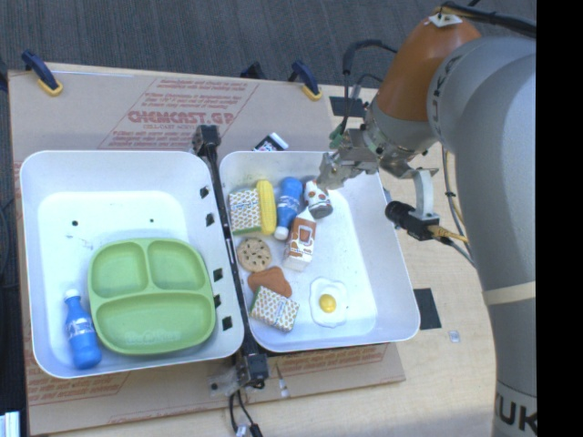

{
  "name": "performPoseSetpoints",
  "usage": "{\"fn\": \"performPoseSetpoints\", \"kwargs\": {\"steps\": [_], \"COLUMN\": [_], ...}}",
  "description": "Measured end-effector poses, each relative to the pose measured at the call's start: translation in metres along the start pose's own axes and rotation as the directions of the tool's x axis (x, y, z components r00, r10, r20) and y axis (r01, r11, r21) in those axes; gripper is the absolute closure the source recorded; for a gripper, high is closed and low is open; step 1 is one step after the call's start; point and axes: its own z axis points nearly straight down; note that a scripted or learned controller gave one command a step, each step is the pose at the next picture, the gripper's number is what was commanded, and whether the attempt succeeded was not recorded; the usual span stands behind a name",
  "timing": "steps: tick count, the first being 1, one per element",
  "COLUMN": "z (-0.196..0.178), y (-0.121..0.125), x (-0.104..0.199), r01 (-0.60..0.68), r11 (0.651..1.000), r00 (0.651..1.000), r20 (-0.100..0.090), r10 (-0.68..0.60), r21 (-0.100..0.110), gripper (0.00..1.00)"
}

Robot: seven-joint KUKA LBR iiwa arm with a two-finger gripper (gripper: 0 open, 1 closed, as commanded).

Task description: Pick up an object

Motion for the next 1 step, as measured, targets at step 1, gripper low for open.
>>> {"fn": "performPoseSetpoints", "kwargs": {"steps": [1], "z": [-0.0018], "y": [0.0152], "x": [0.003], "r01": [-0.001], "r11": [1.0], "r00": [1.0], "r20": [0.0], "r10": [0.001], "r21": [0.0], "gripper": [1.0]}}
